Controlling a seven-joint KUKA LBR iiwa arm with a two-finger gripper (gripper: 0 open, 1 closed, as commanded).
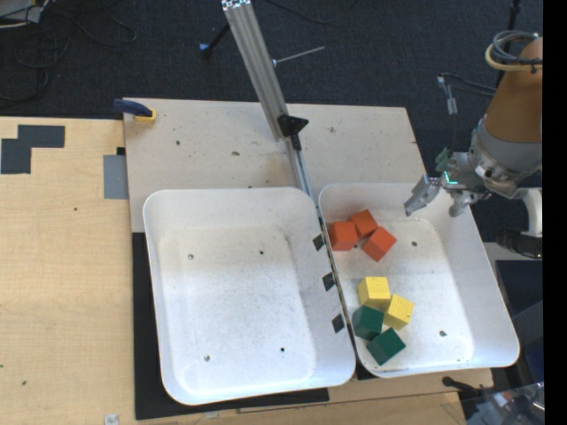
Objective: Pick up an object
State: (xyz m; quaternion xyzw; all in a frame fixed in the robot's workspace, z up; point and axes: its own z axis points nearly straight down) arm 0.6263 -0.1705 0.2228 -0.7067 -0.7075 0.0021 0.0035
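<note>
Over the right bin's (496, 326) far edge I see the gripper (440, 197), fingers spread, holding nothing. Below it lie three orange cubes (361, 233), then two yellow (384, 299) and two green (376, 333), edges skewed; none has a long axis.

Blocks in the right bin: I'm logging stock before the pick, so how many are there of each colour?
Orange blocks: 3
Yellow blocks: 2
Green blocks: 2
Total: 7, all in the right bin.
</note>
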